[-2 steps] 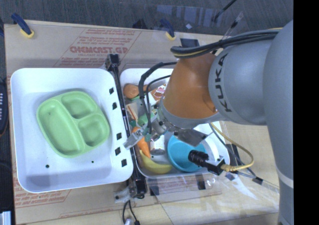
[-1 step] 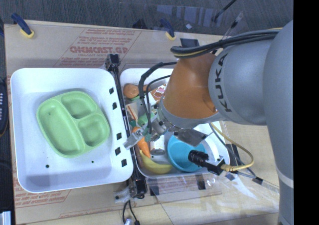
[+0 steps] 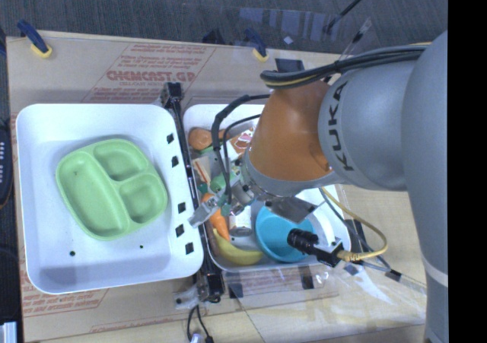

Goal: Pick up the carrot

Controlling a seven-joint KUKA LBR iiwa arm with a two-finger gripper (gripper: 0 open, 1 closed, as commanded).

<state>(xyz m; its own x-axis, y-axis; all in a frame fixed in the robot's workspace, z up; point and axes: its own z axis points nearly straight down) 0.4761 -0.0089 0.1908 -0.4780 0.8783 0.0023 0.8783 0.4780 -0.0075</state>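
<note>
The arm (image 3: pixel 358 128) reaches over the right bin (image 3: pixel 199 117) and covers most of it, its orange band sitting above the bin's middle. The gripper (image 3: pixel 228 201) hangs low at the bin's left wall, amid crowded items; whether it is apart or together cannot be told, as wrist and clutter blur it.

The carrot (image 3: pixel 218 221) lies in the right bin near the left wall, just below the gripper, a short orange piece touching or just above the banana (image 3: pixel 236 252). The banana curves along the bin's near edge. A blue bowl (image 3: pixel 278 236) sits just right of it, partly under the wrist. A brown round item (image 3: pixel 200 138) lies toward the far left corner of that bin, with small green and red bits nearby, too hidden to name.

The left bin (image 3: pixel 38 182) holds a green divided plate (image 3: pixel 110 185), tilted in the middle. A cable (image 3: pixel 358 246) loops off the wrist over the bin's right side.
</note>
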